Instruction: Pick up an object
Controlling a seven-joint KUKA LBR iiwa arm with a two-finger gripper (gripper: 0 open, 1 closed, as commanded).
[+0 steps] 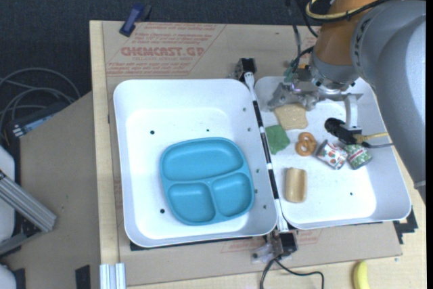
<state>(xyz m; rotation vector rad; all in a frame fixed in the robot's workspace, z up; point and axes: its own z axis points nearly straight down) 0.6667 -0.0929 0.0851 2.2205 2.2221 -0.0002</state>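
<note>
The hand point(296, 97) hangs over the far-left corner of the right bin point(352, 203); I cannot tell whether it is open or closed, and nothing can be seen gripped in it. Just at its near side lies a flat tan slab point(291, 118), roughly square, pale and speckled like a cracker. Toward the shared wall sits a green piece point(277, 138), and beside it an orange ring point(306, 143) twisted like a pretzel. Right of the ring are two small printed packets point(331, 156) – their lettering is too small to read. A tan roll point(295, 185) lies alone nearer the bin's near edge.

Red print on the brown counter point(169, 51) beyond the bins reads "CHEMCAST GP"; the finer lines around it are not legible.

The right bin's near-right corner is bare white floor. In the left bin point(135, 105) a blue divided plate point(206, 179) takes the near half – the far half and left edge lie open
</note>
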